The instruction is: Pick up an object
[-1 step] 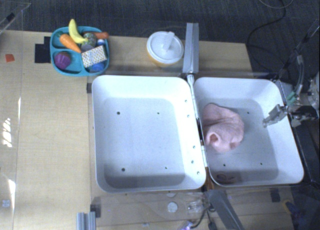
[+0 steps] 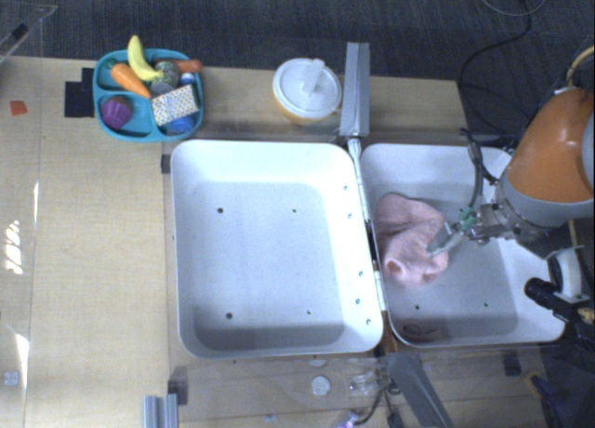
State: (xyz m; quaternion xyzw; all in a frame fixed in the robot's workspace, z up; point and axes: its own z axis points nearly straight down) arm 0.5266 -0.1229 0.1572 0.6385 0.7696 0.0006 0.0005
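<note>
A crumpled pink cloth lies in the right bin, against its left wall. The gripper reaches in from the right and sits low at the cloth's right edge, its tips touching or pressed into the fabric. The arm's orange band hangs above the bin's right side. A small dark brownish object rests near the right bin's front edge.
The left bin stands beside the right one, with a metal divider post behind their shared edge. A blue tray of toy food sits at the back left, a white lidded cup at back centre.
</note>
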